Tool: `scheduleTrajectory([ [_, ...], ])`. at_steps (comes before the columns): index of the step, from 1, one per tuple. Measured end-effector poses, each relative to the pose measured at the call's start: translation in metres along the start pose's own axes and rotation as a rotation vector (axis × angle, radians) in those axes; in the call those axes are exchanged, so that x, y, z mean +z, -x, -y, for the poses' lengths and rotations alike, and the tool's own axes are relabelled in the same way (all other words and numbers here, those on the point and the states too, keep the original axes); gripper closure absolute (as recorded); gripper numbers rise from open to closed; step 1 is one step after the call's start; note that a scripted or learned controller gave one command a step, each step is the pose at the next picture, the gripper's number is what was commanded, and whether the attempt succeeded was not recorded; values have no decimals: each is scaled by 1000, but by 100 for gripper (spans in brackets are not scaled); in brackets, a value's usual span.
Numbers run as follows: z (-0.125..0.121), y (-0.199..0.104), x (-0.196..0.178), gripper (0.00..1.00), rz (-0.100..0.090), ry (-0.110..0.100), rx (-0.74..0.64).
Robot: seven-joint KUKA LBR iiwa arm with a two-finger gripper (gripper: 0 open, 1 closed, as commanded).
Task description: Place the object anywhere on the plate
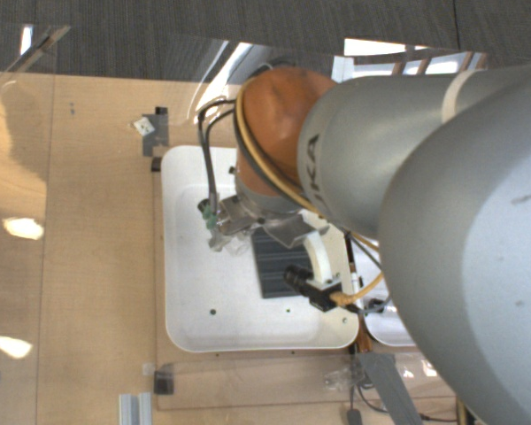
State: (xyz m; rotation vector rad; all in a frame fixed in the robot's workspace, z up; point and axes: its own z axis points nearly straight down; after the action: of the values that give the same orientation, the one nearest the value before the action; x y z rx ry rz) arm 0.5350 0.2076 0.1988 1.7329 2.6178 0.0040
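Dark grey and ribbed, a rectangular slab (273, 265) is the only candidate for the task's thing. It sits over the floor of the left white bin (182, 237), towards that bin's right half, right under the arm's wrist. Whether it is a loose item lying in the bin or a part of the tool above it cannot be told. Just beside its lower right corner is a black connector block (306, 289), with a white curved piece (319, 253) above that.

The gripper (264, 226) hangs low over the middle of the same bin, mostly covered by the wrist, so it cannot be told whether it is released, clenched or grasping anything. A small cluster of green fittings (212, 217) sticks out at its left side, and black cables (207, 153) run up from there to the orange band (270, 127). A yellow cable (365, 289) loops down on the right.

The grey arm (442, 220) fills the right side and hides most of the second bin (385, 328), of which one rounded corner shows. Two dark specks (212, 311) mark the left bin's floor near its front edge. The bins rest on a pale wooden bench (80, 255), with a black bracket (156, 135) at the left bin's far corner and a small black block (164, 382) near its front corner. Grey carpet (203, 7) lies beyond the bench.
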Motion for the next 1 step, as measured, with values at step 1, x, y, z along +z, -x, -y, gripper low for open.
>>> scheduleTrajectory([
  [1,48,-8,104,100,-1,3,-424],
])
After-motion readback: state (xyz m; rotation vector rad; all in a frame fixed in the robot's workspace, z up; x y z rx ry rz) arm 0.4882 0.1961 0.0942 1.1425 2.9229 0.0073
